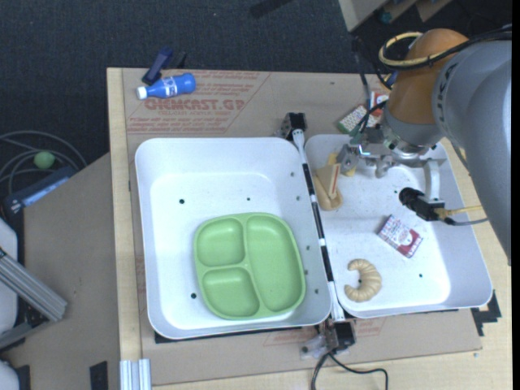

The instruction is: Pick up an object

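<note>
Bins sit side by side on the desk (211,96). Using the right white bin (463,287) as landmark: a tan croissant-shaped toy (363,279) lies at its near edge, a small red-and-white packet (400,236) mid-bin, a tan stick-like toy (329,185) against its left wall. The gripper (375,159) hovers at its far end.
</note>
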Robot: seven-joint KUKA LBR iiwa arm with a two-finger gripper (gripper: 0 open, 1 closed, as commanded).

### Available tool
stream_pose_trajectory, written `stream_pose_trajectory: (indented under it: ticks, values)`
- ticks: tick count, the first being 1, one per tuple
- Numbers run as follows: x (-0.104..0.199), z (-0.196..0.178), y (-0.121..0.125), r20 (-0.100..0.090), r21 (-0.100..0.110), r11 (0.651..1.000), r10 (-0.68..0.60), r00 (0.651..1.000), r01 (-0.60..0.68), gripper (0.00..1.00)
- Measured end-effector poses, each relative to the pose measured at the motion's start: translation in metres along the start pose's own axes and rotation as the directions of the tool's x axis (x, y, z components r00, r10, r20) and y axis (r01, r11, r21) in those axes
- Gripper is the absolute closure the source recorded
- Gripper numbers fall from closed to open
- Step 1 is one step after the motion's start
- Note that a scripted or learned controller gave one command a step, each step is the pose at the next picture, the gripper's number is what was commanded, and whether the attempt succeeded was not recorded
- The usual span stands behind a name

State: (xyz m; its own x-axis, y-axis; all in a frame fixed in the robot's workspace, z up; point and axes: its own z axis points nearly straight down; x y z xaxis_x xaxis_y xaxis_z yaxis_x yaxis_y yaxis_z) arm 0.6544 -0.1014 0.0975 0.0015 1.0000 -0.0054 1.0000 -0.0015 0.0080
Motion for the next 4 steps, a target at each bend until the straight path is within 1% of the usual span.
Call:
stream_pose_trajectory:
  ticks: [1, 2, 3, 4]
  values:
    - [0.010, 0.013, 0.012, -0.005, 0.006, 1.000, -0.002, 1.000, 0.002, 0.00]
    - [0.008, 0.013, 0.012, -0.005, 0.006, 1.000, -0.002, 1.000, 0.002, 0.00]
    - [0.008, 0.003, 0.012, -0.005, 0.009, 1.000, -0.002, 1.000, 0.002, 1.00]
    - [0.008, 0.002, 0.013, -0.005, 0.006, 1.000, -0.002, 1.000, 0.002, 0.00]
